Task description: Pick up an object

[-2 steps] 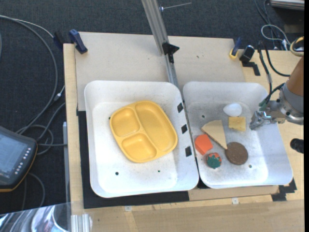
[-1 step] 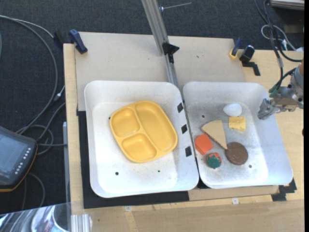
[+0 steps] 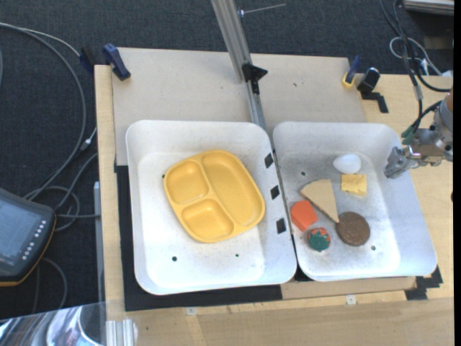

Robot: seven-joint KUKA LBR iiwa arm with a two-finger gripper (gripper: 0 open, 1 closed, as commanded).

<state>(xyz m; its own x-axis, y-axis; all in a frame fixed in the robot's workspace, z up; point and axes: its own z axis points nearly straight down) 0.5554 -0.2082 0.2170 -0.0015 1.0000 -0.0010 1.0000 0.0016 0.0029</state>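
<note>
In the right bin (image 3: 414, 215) lie 6 small pieces, probably light, stiff and slick: a tan wedge (image 3: 322, 197), brown disc (image 3: 353, 229), orange block (image 3: 303, 214) offering flat sides, yellow square (image 3: 354, 184), green-red piece (image 3: 318, 238), white egg (image 3: 347, 163); the gripper (image 3: 397, 161) carries nothing.

No text, label, brand, number or sign can be read anywhere. The pendant (image 3: 21, 238) at the left edge carries small pale buttons, too blurred to show any marking. The bins (image 3: 144, 141), the yellow plate (image 3: 212, 194) and the items in the right bin bear no visible print.
</note>
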